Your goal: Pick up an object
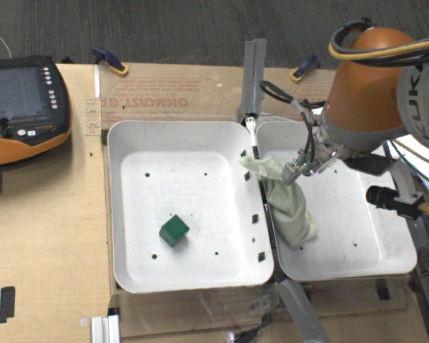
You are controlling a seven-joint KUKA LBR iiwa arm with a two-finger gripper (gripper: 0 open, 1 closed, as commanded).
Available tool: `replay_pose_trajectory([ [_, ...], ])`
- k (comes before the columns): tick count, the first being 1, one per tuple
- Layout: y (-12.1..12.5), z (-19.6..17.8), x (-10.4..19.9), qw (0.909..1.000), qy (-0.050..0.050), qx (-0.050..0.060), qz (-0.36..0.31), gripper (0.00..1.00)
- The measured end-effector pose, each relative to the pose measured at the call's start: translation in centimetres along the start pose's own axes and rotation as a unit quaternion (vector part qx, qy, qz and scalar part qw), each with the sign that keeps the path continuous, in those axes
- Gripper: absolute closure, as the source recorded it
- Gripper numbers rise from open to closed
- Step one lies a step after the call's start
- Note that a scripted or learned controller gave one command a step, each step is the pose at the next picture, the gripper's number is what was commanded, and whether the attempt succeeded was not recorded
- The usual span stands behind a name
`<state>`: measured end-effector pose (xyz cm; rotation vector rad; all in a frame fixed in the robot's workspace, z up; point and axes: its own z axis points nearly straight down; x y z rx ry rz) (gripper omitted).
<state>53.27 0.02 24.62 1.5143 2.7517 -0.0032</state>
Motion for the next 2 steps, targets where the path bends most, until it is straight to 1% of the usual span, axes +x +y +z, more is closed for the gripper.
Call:
replay_pose_trajectory([
  [1, -3.8, -0.2, 4.4, 0.9852, 0.001, 0.001, 0.171, 1.00],
  [2, -1.9, 3.6, 7.5, 0.9671, 0.001, 0.002, 0.254, 1.00],
])
